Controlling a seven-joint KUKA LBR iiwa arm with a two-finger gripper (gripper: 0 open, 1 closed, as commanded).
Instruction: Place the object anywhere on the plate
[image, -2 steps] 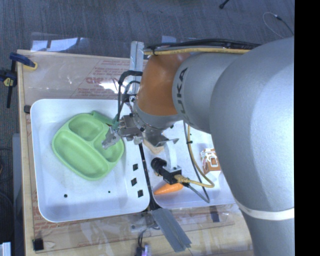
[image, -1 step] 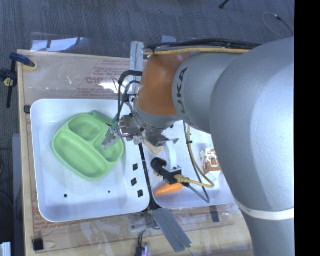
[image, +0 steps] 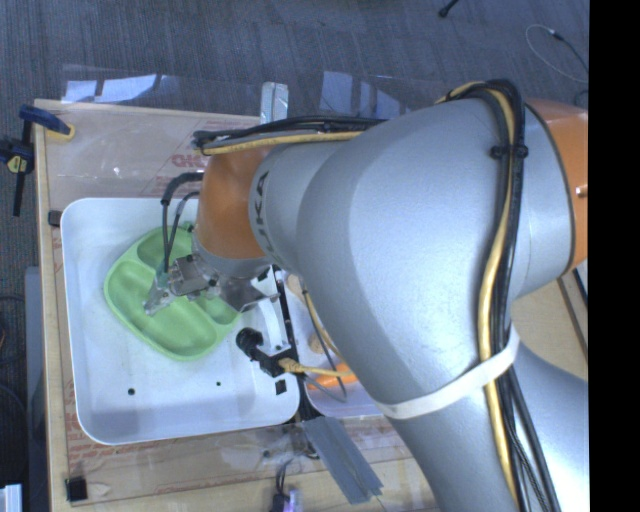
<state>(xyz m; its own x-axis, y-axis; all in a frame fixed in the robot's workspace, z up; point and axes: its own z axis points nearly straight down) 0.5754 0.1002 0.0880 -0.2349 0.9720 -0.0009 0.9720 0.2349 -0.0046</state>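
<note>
A light green divided plate (image: 150, 300) lies in the left white bin (image: 90, 350), toward its upper middle. My gripper (image: 160, 296) hangs over the plate's middle, reaching in from the right under the big grey arm. Its metal fingertips are close above the plate's ridge. The view is too small and cluttered to tell what, if anything, sits between them. An orange thing (image: 335, 375) peeks out below the arm in the right bin; most of it is hidden.
The grey arm with its orange band (image: 430, 260) covers nearly all of the right bin and the left bin's right edge. Black cables run along the wrist (image: 265, 355). Blue clamps (image: 45, 122) sit at the bench's far left corner.
</note>
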